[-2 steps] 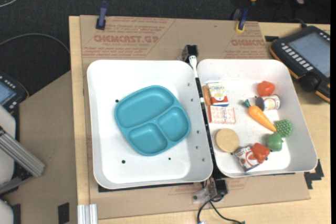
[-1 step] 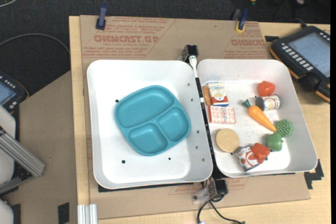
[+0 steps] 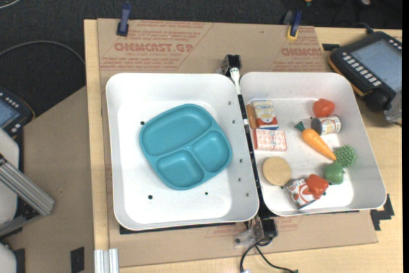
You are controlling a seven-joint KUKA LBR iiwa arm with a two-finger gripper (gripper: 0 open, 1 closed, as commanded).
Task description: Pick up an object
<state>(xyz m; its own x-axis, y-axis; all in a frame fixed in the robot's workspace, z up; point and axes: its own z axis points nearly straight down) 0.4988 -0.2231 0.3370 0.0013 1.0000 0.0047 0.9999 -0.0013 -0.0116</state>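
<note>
1. Camera view, starting with my gripper: I cannot tell whether it is open, closed or gripping anything.
2. The things I could pick all lie in the right bin (image 3: 358, 113).
3. Along that bin's left side, from far to near, are a small orange-and-white carton (image 3: 262, 113), a pink-and-white packet (image 3: 268, 139) touching it, and a round tan disc (image 3: 277, 171) lying flat.
4. Near the far right of the bin is a red toy vegetable (image 3: 324, 107), with a small pale jar (image 3: 330, 125) on its side just in front of it.
5. A carrot (image 3: 317, 143) lies at a slant in the middle, its green end pointing at the packet.
6. Just right of the carrot's tip is a bumpy green piece (image 3: 346, 155), and a smooth green piece (image 3: 333, 172) sits just in front of that.
7. At the near edge a second red piece (image 3: 316, 183) rests against a red-and-white tin (image 3: 296, 193) lying on its side.
8. The left bin (image 3: 121, 137) holds a teal divided plate (image 3: 185, 146) with three compartments, set at a slant.
9. Both bins sit touching on a brown board (image 3: 153, 41), held by a blue clamp (image 3: 123, 19) and a yellow-and-blue clamp (image 3: 294, 25).
10. A dark handheld controller (image 3: 374, 67) lies beyond the right bin's far corner.
</note>
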